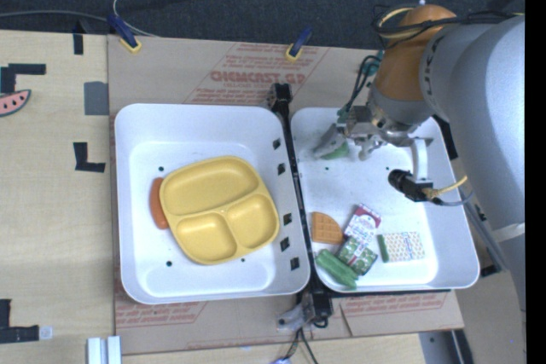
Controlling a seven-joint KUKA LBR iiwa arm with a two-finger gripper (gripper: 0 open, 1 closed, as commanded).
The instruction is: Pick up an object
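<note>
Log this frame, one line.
gripper: far end of right bin, holding unclear | yellow three-compartment plastic tray: left bin | pick: unconfirmed

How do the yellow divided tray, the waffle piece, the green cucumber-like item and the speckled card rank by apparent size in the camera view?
1. yellow divided tray
2. green cucumber-like item and speckled card: look alike, unranked
3. waffle piece, only slightly smaller

Grey arm (482,89), orange band (408,64), black cables, metal tool (351,142)
</note>
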